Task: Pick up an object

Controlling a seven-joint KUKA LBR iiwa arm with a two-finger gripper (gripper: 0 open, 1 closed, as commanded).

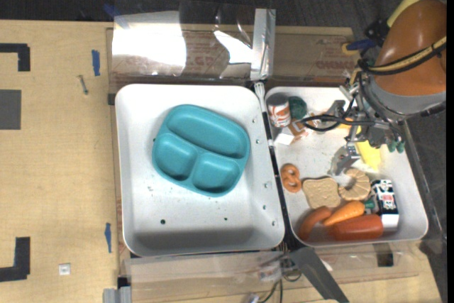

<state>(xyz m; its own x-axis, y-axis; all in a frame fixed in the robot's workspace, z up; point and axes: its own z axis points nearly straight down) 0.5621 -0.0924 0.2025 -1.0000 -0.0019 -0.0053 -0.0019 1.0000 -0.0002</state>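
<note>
The things to pick from lie crowded in the right bin [418,213], most of them packed toward its near edge: a carrot [345,211] lies across a red sausage-shaped piece [355,226], with a slice of toast [320,189] just above them, a small pretzel [289,177] close to the bin's left wall, and a round cracker [357,186] beside a black-and-white carton [385,196] near the right wall. A yellow block [369,154] sits partly under the arm, and a small red-and-white can [280,113] and a dark green item [297,108] rest in the far left corner. The claw [347,161] hangs low over the middle of this bin, just above the toast and cracker; whether its fingers are open or closed cannot be told, and nothing is visibly between them. A strip of bare white floor shows in the bin's centre left, between the can and the pretzel. The left bin [135,213] holds a teal divided tray [201,149], set toward its far side, leaving open floor along its near edge. The tan surface [53,174] stretches wide to the left.
</note>
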